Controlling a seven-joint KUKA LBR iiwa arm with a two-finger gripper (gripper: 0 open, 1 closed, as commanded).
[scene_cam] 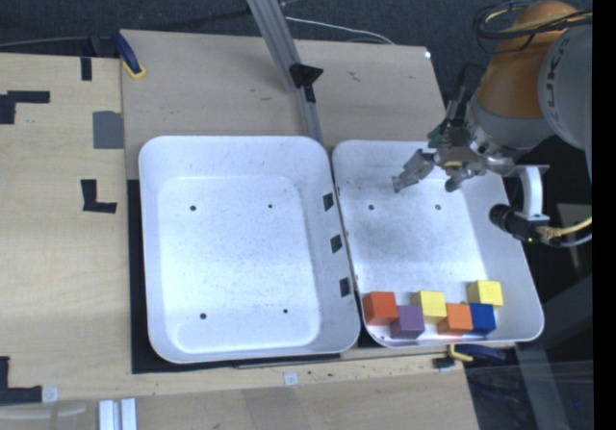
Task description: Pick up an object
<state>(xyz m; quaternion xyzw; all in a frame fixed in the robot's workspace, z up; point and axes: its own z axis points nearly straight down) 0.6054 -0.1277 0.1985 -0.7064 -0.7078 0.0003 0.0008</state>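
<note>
Several small blocks lie along the near edge of the right bin (500, 255): an orange one (380, 306), a purple one (411, 319), a yellow one (432, 303), a second orange one (458, 317), a blue one (482, 318) and another yellow one (487, 292). My gripper (426, 174) hangs over the far end of the same bin, well away from the blocks. Its fingers are spread open with nothing between them.
The left bin (154, 226) sits beside the right one, with black clips along the shared rim. A slanted metal post (269, 14) rises behind the bins. A blue and yellow clamp (130, 55) rests at the bench's far left corner.
</note>
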